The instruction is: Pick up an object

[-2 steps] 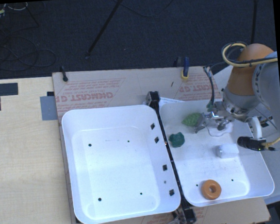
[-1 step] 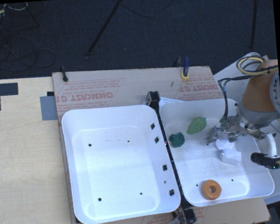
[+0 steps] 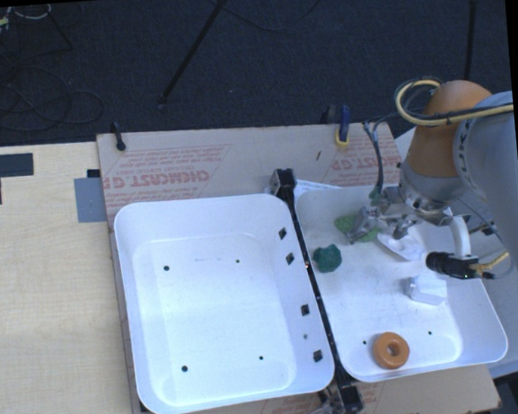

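Note:
In the right bin (image 3: pixel 485 317), my gripper (image 3: pixel 367 228) is low over the far part, reaching in from the right. A light green object (image 3: pixel 346 225) lies right at its tip, and I cannot tell whether it is touching or held. A dark green lump (image 3: pixel 327 258) sits by the bin's left wall. An orange ring (image 3: pixel 390 350) rests near the front edge. A pale whitish piece (image 3: pixel 426 288) lies at the middle right, and another white piece (image 3: pixel 403 244) lies just below the gripper.
The left bin (image 3: pixel 137 257) stands beside the right one, with a black divider clip strip (image 3: pixel 302 270) between them. The grey arm with its orange band (image 3: pixel 446 131) and cables covers the right bin's far right corner. Cardboard lies under both bins.

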Controlling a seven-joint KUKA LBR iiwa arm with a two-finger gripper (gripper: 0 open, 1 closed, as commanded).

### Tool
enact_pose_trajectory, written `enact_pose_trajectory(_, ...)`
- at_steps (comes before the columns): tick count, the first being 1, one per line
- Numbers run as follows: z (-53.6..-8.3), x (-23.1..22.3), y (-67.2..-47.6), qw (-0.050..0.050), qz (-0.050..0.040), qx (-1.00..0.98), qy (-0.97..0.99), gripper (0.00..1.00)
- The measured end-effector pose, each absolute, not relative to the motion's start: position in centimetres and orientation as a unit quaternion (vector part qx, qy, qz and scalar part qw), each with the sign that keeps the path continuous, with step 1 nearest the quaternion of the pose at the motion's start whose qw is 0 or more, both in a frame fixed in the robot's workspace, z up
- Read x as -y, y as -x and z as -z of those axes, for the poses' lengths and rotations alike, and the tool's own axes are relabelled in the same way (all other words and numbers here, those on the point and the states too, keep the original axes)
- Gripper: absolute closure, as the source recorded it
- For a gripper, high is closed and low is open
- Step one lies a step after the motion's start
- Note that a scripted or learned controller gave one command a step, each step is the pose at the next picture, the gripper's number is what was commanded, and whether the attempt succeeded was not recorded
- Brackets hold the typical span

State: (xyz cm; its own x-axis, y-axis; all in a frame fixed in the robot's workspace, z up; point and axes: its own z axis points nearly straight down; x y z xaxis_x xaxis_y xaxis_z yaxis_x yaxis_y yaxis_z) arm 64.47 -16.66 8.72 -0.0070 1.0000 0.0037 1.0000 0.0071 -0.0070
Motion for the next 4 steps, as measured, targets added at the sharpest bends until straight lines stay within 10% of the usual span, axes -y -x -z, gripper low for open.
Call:
enact_pose_trajectory(1,-9.7,17.1,-64.2,0.005,-0.0047,0.708,0.706,1.00)
enact_pose_trajectory(4,-12.6,17.3,-64.1,0.006,-0.0060,0.708,0.706,1.00)
